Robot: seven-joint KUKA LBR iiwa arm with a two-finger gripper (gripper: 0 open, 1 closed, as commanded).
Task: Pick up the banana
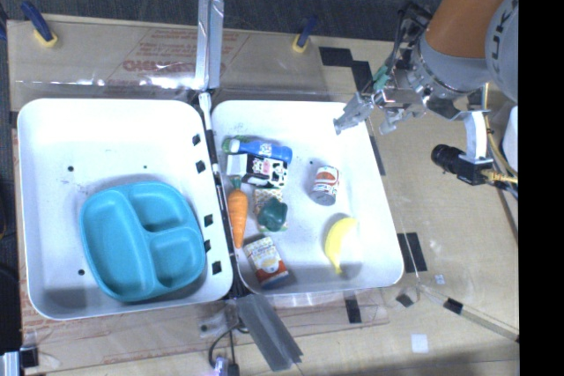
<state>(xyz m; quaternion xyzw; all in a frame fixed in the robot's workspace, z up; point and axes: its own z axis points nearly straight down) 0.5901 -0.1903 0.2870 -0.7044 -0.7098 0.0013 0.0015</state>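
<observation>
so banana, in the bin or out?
In. The banana lies on the right bin's floor near its front right corner; gripper is well away.

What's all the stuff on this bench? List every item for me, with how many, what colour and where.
Bins: 2, white, side by side on the bench.
Tray: 1, light blue, three compartments, in the left bin.
Banana: 1, yellow, right bin, near its right front corner.
Carrot: 1, orange, right bin, along its left wall.
Can: 1, red and white, right bin, middle.
Carton: 1, blue and white, right bin, back left.
Box: 1, orange-red, right bin, front.
Clamps: 2, blue and yellow, bench's back edge.
Gripper: 1, grey, above the right bin's back right corner.
</observation>
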